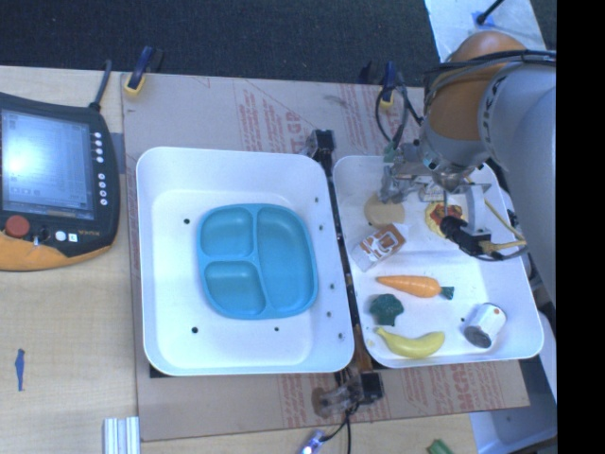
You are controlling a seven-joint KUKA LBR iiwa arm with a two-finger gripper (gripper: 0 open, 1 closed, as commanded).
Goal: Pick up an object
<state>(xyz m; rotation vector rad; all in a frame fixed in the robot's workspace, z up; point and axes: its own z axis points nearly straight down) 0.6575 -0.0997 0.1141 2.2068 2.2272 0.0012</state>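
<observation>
Gripper (408, 183): low over right bin's (529, 348) far end; finger state cannot be told
Tan object (385, 212): just below gripper
Carrot (410, 286): mid-bin
Banana (411, 343): near edge
Blue tray (256, 260): left bin (165, 348)

Faint red print on the cardboard sheet (274, 121) is too blurred to read.

To my far side, a blue divided plate (257, 260) lies in the left bin (170, 173), and a teach pendant (54, 189) with a lit screen rests on the table (66, 320) beyond it.
</observation>
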